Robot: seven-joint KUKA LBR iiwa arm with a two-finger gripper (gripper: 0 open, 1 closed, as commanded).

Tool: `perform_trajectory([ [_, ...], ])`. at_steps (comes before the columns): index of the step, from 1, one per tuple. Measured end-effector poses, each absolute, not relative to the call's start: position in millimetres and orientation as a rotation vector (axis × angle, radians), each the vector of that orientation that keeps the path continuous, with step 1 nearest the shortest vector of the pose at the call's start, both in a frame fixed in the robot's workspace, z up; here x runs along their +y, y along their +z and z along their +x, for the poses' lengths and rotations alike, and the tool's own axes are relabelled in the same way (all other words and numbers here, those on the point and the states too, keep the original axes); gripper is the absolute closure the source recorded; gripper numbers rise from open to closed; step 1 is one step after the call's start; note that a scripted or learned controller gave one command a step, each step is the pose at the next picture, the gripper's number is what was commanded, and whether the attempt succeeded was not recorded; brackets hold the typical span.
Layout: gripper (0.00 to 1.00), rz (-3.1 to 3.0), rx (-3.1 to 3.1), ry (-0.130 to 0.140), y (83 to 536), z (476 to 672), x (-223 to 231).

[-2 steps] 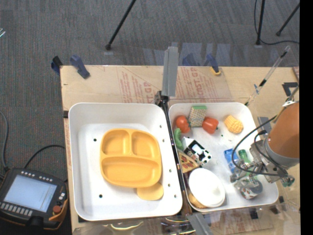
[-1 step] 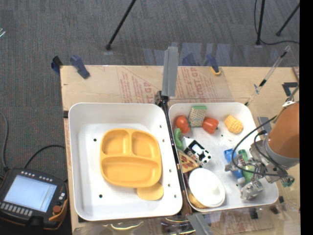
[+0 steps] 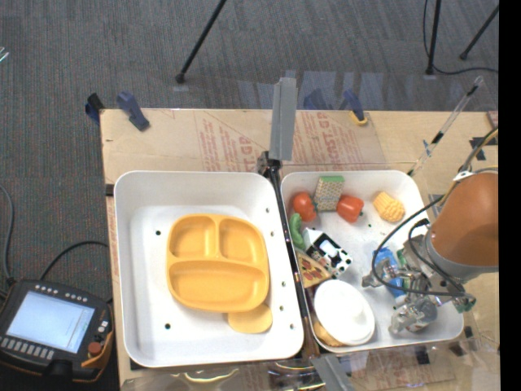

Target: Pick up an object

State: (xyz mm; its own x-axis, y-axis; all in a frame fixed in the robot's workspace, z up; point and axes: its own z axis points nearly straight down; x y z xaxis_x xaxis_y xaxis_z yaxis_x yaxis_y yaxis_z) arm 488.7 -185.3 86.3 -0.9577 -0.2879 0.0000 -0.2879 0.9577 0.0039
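Jaws: the gripper (image 3: 411, 312) sits low in the lower right corner of the right bin (image 3: 370, 177), under the orange wrist band; whether it is parted or closed I cannot tell, as metal and cables run together there.
Just beside the jaws: a blue item (image 3: 384, 262) to their upper left, too small to name; whether it touches the gripper is unclear.
Next out: a white bowl (image 3: 345, 309) lies to the left, near the bin's lower edge, with a tan piece peeking from beneath it.
Middle of the bin: a black-and-white patterned item (image 3: 330, 252) and a green piece (image 3: 296, 232) against the left wall.
Upper part of the bin: a tomato (image 3: 304, 205), a woven cube (image 3: 329, 191), a red pepper-like toy (image 3: 350, 208) and a corn cob (image 3: 389, 207), set apart from one another.
Left bin: a yellow divided plate (image 3: 218, 261) on the left bin (image 3: 130, 218), with a yellow disc tucked under its lower right edge.
Worktop: cardboard-covered worktop (image 3: 187, 137) behind both bins.
Step in hand, as I judge it: closing on something in the corner.
Doing it well: centre on one item, keep clear of the bin wall and bowl rim, lift straight up.
Risk: a corner grasp may catch the wall or pinch nothing.
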Motion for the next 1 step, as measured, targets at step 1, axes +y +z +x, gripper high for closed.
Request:
perform_trajectory([
  [1,0.0,0.603,-3.083,-0.004,86.9,494.1,-209.7],
])
